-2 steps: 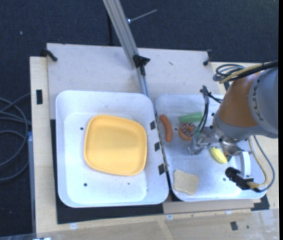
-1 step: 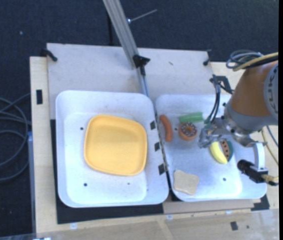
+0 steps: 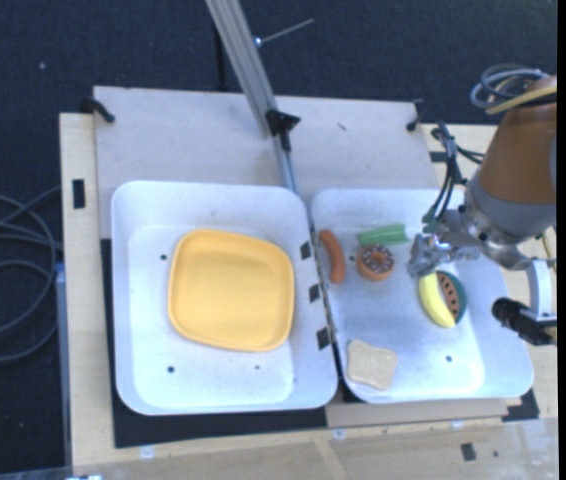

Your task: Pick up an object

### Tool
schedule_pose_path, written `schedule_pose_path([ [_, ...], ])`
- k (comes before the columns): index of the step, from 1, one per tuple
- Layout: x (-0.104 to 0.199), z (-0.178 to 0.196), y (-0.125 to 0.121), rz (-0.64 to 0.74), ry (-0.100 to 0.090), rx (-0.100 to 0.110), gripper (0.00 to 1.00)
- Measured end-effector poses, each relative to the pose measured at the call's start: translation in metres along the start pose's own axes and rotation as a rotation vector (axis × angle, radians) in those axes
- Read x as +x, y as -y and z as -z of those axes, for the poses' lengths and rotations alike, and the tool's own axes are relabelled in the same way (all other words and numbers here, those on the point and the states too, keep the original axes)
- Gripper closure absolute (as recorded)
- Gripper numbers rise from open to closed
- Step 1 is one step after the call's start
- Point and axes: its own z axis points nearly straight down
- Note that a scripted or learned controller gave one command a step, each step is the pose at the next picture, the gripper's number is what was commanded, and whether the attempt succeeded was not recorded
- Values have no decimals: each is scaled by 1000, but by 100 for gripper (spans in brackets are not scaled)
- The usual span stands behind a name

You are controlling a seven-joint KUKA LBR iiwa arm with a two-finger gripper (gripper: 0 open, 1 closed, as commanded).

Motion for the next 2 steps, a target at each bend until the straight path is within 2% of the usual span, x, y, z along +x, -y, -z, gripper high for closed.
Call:
schedule_pose_path([
  [1,0,29,-1,-1,0,3,100],
  [2,51,35,-4,3,-2,5,100],
])
